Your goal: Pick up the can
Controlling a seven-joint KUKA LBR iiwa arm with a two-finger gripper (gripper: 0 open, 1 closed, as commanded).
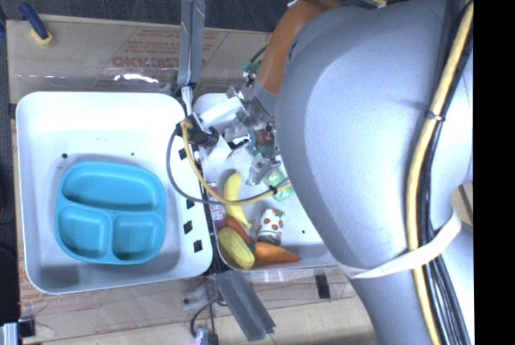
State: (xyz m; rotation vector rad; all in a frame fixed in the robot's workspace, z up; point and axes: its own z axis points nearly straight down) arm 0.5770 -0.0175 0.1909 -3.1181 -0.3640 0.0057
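A: How far along is the pick?

B: Not far, as I judge it. The can (pixel 272 226) stands in the right bin (pixel 310 237), near that bin's front edge, with nothing lifting it. The whole grasp and lift are left to do.

A: And the gripper (pixel 259 150)?

B: It hangs low over the right bin, toward the back edge, apart from the can. Its working end is a tangle of white housing and cables under the big grey arm (pixel 362 134), so whether the jaws stand wide or narrow I cannot tell.

A: What crowds the can?

B: A banana (pixel 233 199) lies just beside it toward the divider between the bins, an ear of corn (pixel 236 248) sits at the front edge, and a carrot (pixel 278 256) lies just in front of it. The left bin (pixel 32 174) carries a blue divided tray (pixel 112 211).

A: Any writing?

B: The can's label is white with red patches, too small to read. Faint reddish print runs along the counter's back edge (pixel 153 54), unreadable.
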